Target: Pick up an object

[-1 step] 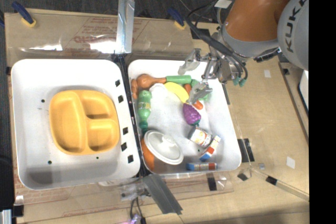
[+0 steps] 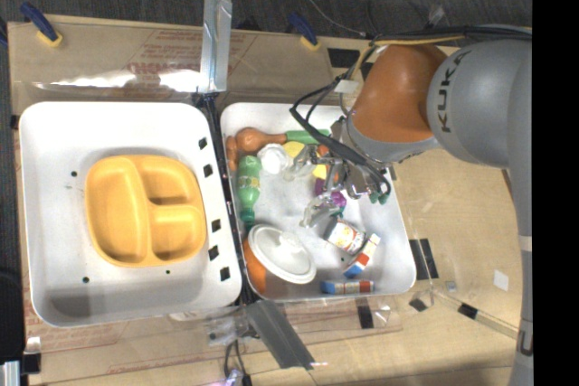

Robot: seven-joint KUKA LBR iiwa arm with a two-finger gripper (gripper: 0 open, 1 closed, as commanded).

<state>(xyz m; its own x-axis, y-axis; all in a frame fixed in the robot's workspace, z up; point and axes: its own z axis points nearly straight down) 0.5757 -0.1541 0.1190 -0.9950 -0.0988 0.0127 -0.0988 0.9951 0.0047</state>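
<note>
Gripper (image 2: 318,211) hangs low in the right bin (image 2: 398,235); whether its fingers are apart or together cannot be told. A small white printed bottle (image 2: 346,238) lies just beside them, a white lid (image 2: 282,254) nearby

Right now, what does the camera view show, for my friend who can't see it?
A grey robot arm reaches over the right white bin, full of small toys. The left white bin holds a yellow divided tray.

A brown cardboard-covered bench (image 2: 452,221) carries two shallow white plastic bins: the left bin (image 2: 41,194) touches the right bin (image 2: 398,240) side by side.
</note>
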